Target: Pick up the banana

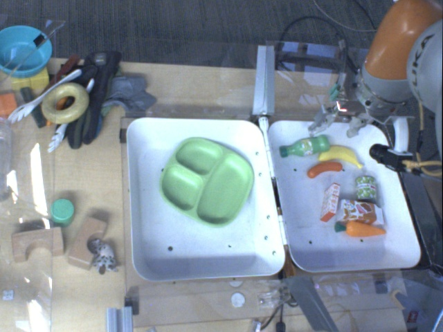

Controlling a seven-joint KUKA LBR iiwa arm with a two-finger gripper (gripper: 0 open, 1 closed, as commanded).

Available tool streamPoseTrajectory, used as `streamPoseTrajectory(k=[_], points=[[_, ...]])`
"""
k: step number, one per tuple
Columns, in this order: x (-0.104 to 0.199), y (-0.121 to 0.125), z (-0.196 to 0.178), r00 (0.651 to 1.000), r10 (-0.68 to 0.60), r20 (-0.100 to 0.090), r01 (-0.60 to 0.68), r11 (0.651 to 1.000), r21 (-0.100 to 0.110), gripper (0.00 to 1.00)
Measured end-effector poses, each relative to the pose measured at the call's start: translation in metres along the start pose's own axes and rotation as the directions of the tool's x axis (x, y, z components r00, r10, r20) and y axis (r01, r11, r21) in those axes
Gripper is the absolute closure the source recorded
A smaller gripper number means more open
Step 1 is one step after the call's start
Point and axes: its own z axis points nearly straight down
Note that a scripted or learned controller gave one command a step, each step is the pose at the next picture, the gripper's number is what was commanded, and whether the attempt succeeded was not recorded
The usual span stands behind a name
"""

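Observation:
The yellow banana (344,155) lies in the right bin (401,254), near its back, between a green bottle (305,146) and a red-orange sausage-shaped toy (324,169). My gripper (339,124) hangs over the back rim of that bin, just behind the banana and a little above it. Its two fingers stand spread apart, open, with nothing between them. The grey arm with its orange band (396,30) reaches in from the upper right.
The right bin also holds a small green can (365,188), a red-and-white carton (331,202), a juice box (361,213) and an orange carrot (365,230). A green divided plate (207,180) sits in the left bin (145,254). Tools and toys lie on the bench at left.

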Motion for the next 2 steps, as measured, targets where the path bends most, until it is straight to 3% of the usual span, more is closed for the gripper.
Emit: streamPoseTrajectory(k=[1, 2], points=[[-0.058, -0.02, 0.1, 1.0, -0.011, 0.0, 0.011, 1.0, 0.002, 0.0], [-0.084, 0.005, 0.123, 0.996, -0.085, -0.02, 0.086, 0.995, 0.039, 0.0]])
